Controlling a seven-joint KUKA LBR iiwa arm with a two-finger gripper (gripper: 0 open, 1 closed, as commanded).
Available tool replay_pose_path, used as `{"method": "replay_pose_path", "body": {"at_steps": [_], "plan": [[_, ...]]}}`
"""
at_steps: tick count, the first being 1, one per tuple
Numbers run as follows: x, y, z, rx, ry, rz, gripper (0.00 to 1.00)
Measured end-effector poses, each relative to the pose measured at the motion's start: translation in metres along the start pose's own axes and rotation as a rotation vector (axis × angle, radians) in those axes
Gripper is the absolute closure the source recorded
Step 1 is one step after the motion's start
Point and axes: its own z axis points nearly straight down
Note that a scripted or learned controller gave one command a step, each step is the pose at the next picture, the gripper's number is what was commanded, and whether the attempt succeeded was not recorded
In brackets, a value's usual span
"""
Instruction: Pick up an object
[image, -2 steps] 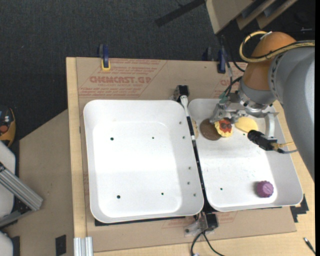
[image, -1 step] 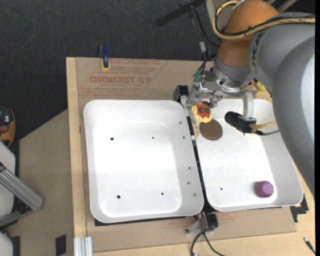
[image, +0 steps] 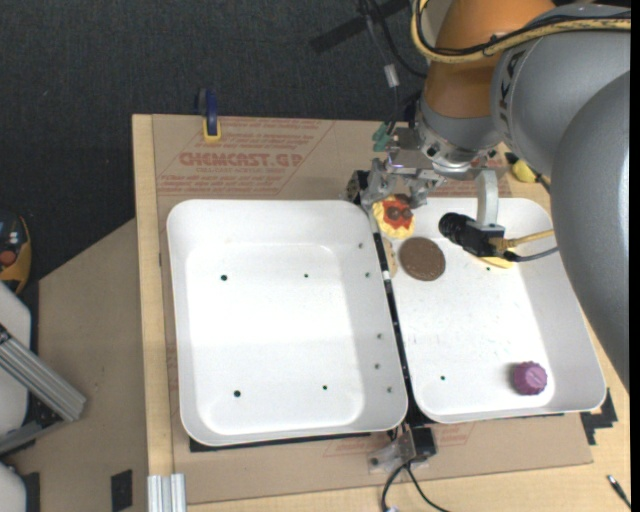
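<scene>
The arm (image: 460, 90) reached in from 1 o'clock and placed the gripper (image: 393, 193) over the 11 o'clock corner of the right bin (image: 480, 330). Directly below the gripper, a red-yellow item (image: 396, 216) sat in that corner, close to the wall shared with the left bin (image: 270, 320). Contact between gripper and item could not be confirmed. Whether the gripper was spread or pressed together could not be told.

A brown disc (image: 422, 258) lay flat on the bin floor at 5 o'clock from the red-yellow item, just beside it. A purple item (image: 529, 377) rested at the 5 o'clock corner of the right bin, well apart from the other two.

Both bins stood on a brown board (image: 250, 155). A blue clamp (image: 209, 110) gripped the board edge at 11 o'clock.
</scene>
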Motion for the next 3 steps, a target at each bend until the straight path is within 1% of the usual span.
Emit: {"method": "replay_pose_path", "body": {"at_steps": [1, 2, 3], "plan": [[0.006, -0.016, -0.036, 0.0, 0.0, 0.002, 1.0], [-0.008, -0.008, -0.035, 0.002, -0.002, 0.005, 1.0], [0.063, -0.03, -0.004, 0.012, 0.001, -0.003, 1.0]]}}
